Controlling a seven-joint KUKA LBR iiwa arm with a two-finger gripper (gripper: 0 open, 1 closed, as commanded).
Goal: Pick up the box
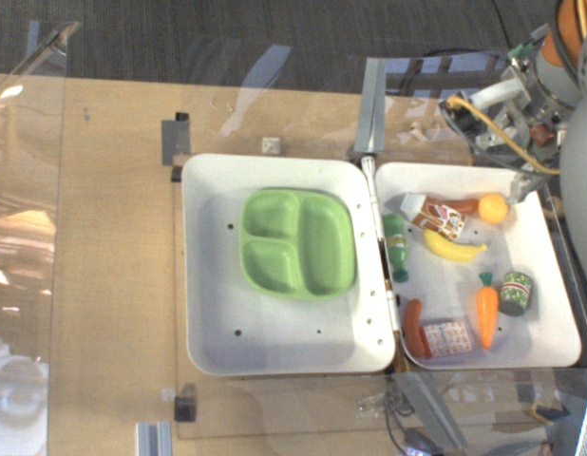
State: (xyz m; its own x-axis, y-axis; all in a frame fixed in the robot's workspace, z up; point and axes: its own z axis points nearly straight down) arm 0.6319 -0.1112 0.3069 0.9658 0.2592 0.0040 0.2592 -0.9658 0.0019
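flat printed box lying at the right bin's front edge beside a red sausage, glossy green sectioned plate in the left bin, claw above the right bin's back corner, grip can't be made out

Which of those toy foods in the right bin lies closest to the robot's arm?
The round orange fruit, in the right bin's far corner, just below the arm. The banana, carrot and box lie farther off.

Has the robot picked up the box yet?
Not yet. Nothing looks done: the box lies flat near the front of the right bin, beside the sausage and carrot. The arm sits up at the bin's far right corner, away from the box. Reaching over, gripping and lifting are all left.
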